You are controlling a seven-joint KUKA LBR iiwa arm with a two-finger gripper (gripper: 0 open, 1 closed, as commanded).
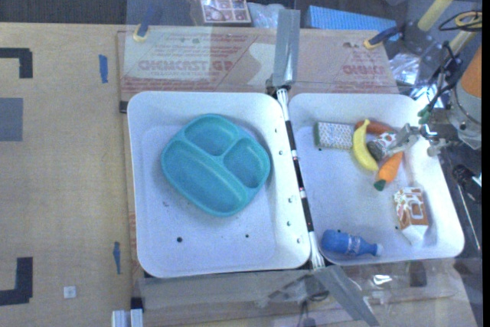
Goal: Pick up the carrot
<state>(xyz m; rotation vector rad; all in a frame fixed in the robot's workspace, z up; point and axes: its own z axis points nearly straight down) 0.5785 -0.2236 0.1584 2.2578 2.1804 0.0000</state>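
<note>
- Two white bins: left bin (pixel 145 119), right bin (pixel 337 195)
- One teal divided plate (pixel 216 163)
- One carrot (pixel 389 168)
- One banana (pixel 361 147)
- One blue bottle (pixel 348 243)
- One small carton (pixel 411 212)
- One green sponge (pixel 333 135)

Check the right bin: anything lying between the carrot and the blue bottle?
Nothing. In the camera view, bare white bin floor runs from the carrot down to the blue bottle; the carton sits off to the right.

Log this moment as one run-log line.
task: pick up carrot | carrot: lying in right bin, beside banana | gripper: low over the carrot's upper end | grasp: not confirmed
</note>
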